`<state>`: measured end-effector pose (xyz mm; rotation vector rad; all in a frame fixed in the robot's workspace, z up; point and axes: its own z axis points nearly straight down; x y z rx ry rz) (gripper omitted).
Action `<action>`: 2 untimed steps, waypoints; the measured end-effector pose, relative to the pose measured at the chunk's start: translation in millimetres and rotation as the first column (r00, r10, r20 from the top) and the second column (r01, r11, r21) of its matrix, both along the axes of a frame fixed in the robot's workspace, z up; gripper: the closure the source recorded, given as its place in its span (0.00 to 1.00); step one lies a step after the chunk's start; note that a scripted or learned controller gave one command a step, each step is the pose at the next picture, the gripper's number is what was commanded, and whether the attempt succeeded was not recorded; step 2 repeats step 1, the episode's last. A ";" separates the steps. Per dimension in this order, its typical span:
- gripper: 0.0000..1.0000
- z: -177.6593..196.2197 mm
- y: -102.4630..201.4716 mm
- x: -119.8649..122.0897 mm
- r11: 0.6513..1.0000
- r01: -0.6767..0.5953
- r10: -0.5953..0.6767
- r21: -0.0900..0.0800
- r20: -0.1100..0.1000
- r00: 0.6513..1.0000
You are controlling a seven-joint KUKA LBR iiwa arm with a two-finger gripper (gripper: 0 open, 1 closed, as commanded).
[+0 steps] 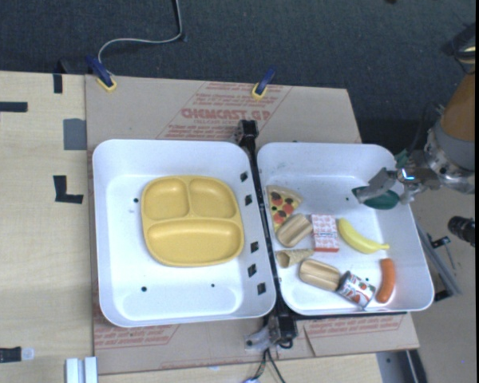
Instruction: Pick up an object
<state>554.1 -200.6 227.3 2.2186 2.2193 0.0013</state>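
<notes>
My gripper (373,190) hangs over the upper right part of the right bin (327,159). A teal object (385,201) sits right at its tip, touching or just under it; I cannot see whether it is gripped. Below and left of the gripper lie toy foods: a yellow banana (361,238), a red-and-white carton (325,233), a pizza slice (283,206), a hot-dog bun (294,230), a small tan piece (292,257), a brown roll (318,273), a red-and-silver can (355,288) and an orange sausage (385,281).
The left bin (116,214) holds a yellow divided plate (193,220). A black divider (259,214) runs between the bins. Both bins rest on a cardboard sheet (207,110). The arm's wrist (451,154) stands beyond the right bin's right wall.
</notes>
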 end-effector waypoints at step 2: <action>1.00 35.9 31.2 -42.6 1.000 -0.001 0.001 0.002 -0.003 1.000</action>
